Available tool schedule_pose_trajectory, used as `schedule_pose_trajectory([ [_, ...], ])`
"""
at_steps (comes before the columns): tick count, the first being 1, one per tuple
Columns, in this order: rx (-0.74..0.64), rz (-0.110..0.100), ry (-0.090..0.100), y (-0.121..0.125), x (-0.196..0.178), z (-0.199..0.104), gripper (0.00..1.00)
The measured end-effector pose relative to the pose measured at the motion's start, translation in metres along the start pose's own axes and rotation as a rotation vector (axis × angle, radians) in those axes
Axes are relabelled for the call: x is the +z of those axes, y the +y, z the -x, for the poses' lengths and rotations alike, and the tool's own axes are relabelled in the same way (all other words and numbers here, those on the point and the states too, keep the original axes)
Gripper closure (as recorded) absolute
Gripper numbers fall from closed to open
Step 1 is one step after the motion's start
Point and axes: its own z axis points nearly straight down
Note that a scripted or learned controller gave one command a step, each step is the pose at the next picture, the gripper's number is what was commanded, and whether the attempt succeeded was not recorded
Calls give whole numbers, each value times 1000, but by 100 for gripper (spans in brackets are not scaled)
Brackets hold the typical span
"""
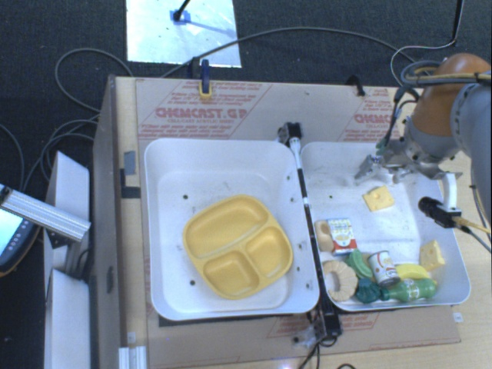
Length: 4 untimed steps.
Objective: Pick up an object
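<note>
Down at the near rim of the right bin [461, 283], well below the fingers, sits the clutter: a small can [382, 266], a green bottle [411, 289], a ring-shaped biscuit [339, 278] and a red-and-white packet [340, 234]. Biggest thing on show is the bench [231, 110], its board printed "CHEMCAST GP" in red, far left of the fingers. Next, the left bin [165, 167] carries a yellow compartment tray [237, 245]. Now the arm [453, 102], reaching in over the right bin's far corner. Its gripper [378, 167] hovers low, and whether the fingers are apart or together I cannot tell. Just below them lies a yellow cheese wedge [378, 199], the likeliest target, and it's flat on the bin floor. Nothing lifted yet: by my reading, the closing and the raise are all to come.
</note>
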Motion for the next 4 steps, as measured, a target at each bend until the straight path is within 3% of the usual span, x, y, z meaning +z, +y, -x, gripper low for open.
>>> schedule_pose_trajectory([
  [1,5,-11,2,-26,15,6,0],
  [2,4,3,-2,-21,-2,8,100],
  [3,4,14,-4,-46,1,11,100],
  [4,3,11,-4,-3,4,-23,100],
])
